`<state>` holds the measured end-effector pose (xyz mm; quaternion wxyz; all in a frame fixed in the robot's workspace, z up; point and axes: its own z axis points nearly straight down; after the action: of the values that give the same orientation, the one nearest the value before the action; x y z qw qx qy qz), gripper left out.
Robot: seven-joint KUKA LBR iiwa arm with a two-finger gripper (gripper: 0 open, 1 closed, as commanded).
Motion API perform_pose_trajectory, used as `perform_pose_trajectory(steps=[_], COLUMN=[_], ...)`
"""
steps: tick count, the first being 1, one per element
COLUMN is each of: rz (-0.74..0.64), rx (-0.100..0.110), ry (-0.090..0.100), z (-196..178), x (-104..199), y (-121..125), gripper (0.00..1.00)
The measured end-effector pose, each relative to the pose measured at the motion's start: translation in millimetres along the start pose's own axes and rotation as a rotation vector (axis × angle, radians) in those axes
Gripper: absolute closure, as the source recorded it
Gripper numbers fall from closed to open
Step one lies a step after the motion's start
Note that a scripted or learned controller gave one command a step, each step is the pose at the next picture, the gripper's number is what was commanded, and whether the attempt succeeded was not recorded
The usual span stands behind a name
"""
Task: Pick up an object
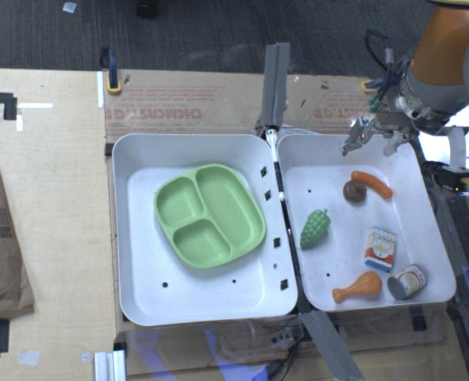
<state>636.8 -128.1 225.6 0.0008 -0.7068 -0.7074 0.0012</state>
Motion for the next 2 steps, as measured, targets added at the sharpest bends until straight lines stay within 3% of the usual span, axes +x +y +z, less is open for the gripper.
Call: perform_pose_trajectory(steps=[1, 2], rz=[0.068, 0.047], rx=[-0.005, -0.003], ry=[-0.001, 0.004], z=[117.7, 131.2], x=[-56.1, -58.8], y=[-14.0, -16.9], gripper=[0.00, 0.00])
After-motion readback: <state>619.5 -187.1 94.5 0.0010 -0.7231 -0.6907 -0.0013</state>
